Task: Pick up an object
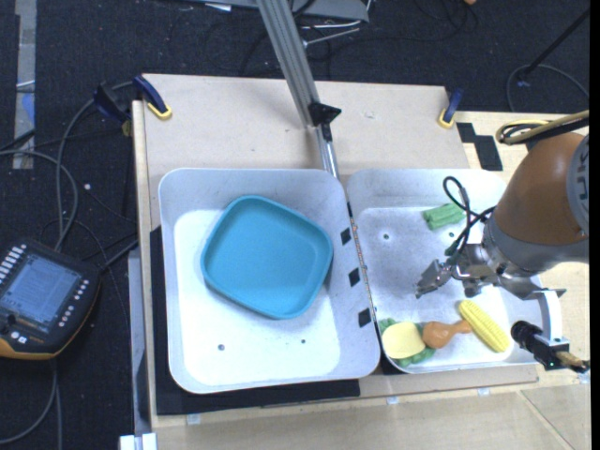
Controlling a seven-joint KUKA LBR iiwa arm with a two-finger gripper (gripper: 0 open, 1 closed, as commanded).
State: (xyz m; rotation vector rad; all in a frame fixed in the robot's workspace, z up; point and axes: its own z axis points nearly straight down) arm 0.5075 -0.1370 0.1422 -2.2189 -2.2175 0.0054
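Note:
The right bin (389, 237) holds several small toys. A green piece (439, 217) lies near its far side. A yellow corn cob (485, 325), an orange pear-shaped toy (443, 332) and a yellow-green round piece (403, 339) lie along its near edge. My gripper (447, 279) hangs over the middle of this bin, just above and left of the corn cob and beyond the orange toy. Nothing shows in its grasp. The grey and orange arm (548, 204) hides the bin's right part.
The left bin (171, 279) carries a large blue square plate (267, 256). A slanted metal pole (292, 50) rises from the divide between the bins. Clamps sit at the bench's far corners. A black cable (459, 200) loops near the green piece.

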